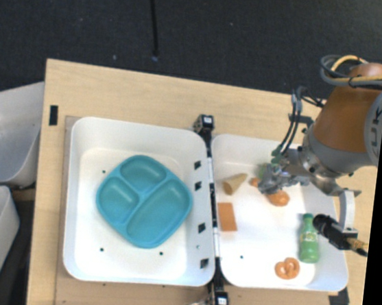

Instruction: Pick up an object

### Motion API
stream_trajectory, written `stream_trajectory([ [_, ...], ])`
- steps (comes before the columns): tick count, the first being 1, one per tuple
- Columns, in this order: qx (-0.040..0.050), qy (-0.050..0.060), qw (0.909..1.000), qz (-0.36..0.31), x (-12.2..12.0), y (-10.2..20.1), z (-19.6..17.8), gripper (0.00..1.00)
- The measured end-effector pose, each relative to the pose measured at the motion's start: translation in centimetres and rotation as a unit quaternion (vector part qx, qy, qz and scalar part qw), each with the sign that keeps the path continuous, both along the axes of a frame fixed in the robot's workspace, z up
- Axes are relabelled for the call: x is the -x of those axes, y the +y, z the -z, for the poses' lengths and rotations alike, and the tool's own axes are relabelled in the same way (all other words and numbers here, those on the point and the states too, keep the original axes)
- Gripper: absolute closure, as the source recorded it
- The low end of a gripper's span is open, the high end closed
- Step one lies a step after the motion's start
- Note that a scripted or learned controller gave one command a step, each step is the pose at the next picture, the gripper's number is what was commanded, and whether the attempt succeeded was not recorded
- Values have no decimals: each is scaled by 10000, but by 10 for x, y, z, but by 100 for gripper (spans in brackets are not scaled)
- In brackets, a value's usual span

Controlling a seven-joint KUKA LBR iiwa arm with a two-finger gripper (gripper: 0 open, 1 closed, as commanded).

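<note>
You will find no legible text, label, brand, number or sign here. The dark marks on the arm's orange band, at its right edge, may be part of a printed letter, but they are cut off and cannot be read. The green bottle shows no readable label.

Left bin held a divided tray near its middle. Right bin held a cone by the divider, a block just in front of it, a bottle at right, and a pretzel near the front edge.
</note>
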State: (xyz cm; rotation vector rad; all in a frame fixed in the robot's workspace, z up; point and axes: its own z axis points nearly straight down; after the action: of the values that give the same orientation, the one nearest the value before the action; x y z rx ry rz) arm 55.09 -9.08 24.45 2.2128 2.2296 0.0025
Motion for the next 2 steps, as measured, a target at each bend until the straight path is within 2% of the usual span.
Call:
stream_trajectory([
  [2, 6, 8, 10000, 11, -12, 111, 12, 100],
])
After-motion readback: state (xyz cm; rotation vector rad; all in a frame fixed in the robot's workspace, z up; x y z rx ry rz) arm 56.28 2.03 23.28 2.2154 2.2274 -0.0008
